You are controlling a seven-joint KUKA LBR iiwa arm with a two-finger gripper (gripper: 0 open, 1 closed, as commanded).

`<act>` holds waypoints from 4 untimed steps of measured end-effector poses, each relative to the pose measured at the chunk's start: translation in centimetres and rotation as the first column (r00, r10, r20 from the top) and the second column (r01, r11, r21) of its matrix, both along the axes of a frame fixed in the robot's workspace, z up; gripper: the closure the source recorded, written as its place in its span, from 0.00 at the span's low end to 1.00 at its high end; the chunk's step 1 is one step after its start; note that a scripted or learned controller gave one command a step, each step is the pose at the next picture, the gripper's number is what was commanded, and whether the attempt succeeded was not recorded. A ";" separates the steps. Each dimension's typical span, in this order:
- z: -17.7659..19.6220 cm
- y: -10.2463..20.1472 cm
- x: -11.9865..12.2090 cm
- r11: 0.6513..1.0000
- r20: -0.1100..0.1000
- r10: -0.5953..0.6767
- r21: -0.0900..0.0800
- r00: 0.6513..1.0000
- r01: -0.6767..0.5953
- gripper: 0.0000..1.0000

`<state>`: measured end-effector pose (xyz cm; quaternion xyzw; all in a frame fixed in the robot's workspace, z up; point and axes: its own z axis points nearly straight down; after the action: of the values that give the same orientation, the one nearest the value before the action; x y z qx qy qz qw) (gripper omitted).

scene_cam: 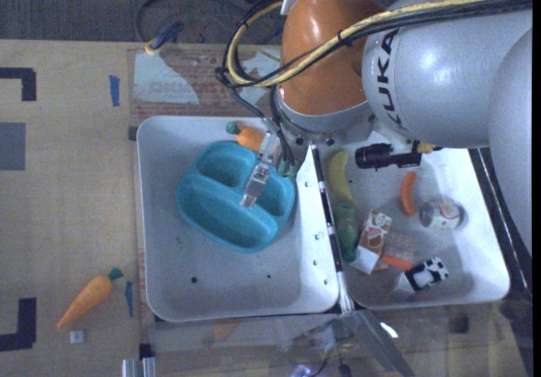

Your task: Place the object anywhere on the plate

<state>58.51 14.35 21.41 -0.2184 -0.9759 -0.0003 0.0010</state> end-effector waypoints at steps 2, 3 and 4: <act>0.8 0.0 0.2 1.000 0.001 -0.003 0.002 1.000 0.003 0.00; 2.7 2.2 -3.9 0.992 -0.002 -0.130 -0.002 0.992 0.130 0.00; 3.5 2.2 -3.7 0.991 -0.001 -0.132 -0.001 0.991 0.132 1.00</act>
<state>54.85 16.60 24.87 -0.2823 -0.9593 0.0001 0.0015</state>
